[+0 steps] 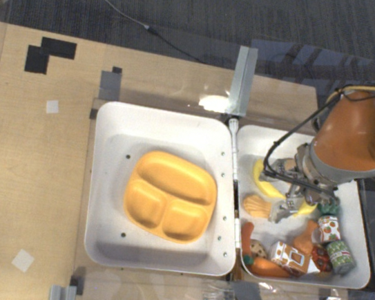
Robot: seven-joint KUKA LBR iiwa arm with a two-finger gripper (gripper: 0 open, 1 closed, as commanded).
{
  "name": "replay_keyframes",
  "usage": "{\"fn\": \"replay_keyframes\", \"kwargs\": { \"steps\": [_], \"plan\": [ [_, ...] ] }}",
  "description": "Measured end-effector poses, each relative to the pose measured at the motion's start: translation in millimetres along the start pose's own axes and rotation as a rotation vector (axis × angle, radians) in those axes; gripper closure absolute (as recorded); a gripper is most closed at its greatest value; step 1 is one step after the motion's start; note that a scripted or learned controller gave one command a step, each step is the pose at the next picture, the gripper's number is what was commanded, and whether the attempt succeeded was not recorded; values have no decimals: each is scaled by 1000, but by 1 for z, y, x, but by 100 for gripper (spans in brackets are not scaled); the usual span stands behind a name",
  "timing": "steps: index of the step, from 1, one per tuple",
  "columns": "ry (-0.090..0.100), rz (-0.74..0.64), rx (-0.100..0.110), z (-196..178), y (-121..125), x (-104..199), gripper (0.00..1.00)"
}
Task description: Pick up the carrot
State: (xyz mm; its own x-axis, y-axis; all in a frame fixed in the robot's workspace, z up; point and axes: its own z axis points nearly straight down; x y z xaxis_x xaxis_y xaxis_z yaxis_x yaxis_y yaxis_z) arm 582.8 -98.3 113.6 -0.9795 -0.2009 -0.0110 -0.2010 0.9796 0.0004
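The gripper (289,208) is hovering mid-bin, its state impossible to tell; the carrot (269,267) is lying at the right bin's (358,276) front edge, probably light, stiff, slick — best pinched midway.

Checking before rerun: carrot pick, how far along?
Done: the gripper is down in the right bin, among the toys. In hand: nothing visibly between its fingers. Left: the carrot lies on the bin floor near the front edge, beside a small carton, not lifted.

Orange carrot (270,267) lies flat; right bin's (362,271) front.
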Motion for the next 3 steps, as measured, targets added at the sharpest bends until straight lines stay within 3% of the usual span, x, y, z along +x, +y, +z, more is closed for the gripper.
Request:
{"fn": "replay_keyframes", "kwargs": {
  "steps": [1,2,3],
  "plan": [
    [0,-139,2,12,10,-16,0],
    [-11,-145,5,-2,10,-20,100],
    [-2,275,3,-19,-4,-54,100]
  ]
}}
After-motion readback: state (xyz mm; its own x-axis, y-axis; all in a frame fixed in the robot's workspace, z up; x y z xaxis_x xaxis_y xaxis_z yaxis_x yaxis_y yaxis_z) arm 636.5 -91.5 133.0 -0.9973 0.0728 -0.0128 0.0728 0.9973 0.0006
